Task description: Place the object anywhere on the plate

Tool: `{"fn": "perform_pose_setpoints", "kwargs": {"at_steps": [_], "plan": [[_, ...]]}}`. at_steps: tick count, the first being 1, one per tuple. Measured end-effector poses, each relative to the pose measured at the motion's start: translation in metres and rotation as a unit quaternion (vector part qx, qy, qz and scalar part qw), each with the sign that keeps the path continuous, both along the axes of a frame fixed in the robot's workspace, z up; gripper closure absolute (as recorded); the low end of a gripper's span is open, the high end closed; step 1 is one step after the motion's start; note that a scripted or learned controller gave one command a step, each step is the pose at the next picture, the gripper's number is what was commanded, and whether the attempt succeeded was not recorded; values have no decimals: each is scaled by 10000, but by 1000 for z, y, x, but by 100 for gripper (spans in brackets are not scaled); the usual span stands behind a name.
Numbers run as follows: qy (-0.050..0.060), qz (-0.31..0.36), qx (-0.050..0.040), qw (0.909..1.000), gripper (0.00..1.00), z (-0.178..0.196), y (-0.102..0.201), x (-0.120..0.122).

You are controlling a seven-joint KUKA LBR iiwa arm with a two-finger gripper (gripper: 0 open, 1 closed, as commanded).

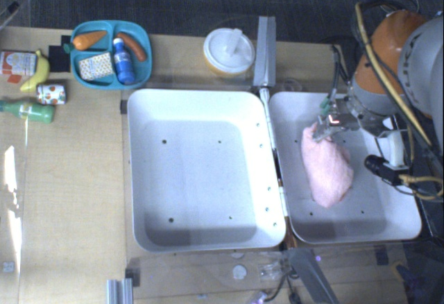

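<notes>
The right shallow white bin (pixel 388 223) holds a soft pink oblong object (pixel 326 167), the gripper (pixel 331 119) touching its upper end, finger state impossible to tell, while the blue divided plate (pixel 142 53) holds toy food.

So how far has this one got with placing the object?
Nothing looks done yet. The pink object lies in the right bin, with the gripper at its upper end; whether it has a grasp is unclear. Lifting it and setting it on a plate is left.

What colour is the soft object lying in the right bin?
Pale pink soft cloth-like object, shown best in the camera view.
</notes>
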State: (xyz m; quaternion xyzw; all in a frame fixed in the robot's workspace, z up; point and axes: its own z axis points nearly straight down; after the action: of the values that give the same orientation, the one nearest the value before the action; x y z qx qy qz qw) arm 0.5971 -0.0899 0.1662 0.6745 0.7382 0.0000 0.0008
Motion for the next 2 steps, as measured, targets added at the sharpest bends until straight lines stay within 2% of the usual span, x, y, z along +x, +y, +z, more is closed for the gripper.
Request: {"fn": "perform_pose_setpoints", "kwargs": {"at_steps": [1,2], "plan": [[-12,43,3,10000,100,51,2,1],[-9,2051,3,9787,100,59,53,9]]}}
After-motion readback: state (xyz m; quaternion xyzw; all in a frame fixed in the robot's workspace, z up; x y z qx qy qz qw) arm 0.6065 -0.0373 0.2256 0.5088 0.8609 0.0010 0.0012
